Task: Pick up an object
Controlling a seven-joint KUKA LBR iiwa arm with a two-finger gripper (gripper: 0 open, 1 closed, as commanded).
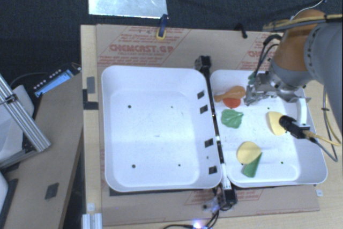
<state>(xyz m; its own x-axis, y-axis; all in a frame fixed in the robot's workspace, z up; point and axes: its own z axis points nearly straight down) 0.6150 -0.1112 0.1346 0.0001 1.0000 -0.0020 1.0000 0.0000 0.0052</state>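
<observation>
Hand (256,91) over right bin (280,164) — printed cardboard (144,46) beneath, dark carpet (43,8) beyond.

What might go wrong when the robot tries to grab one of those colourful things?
The gripper hangs close beside the orange piece, which overlaps a red piece; it might catch both or nudge them apart. Those pieces look flat and thin, so a grab may slip off. The green piece lies close by in the right bin and might get bumped too.
</observation>
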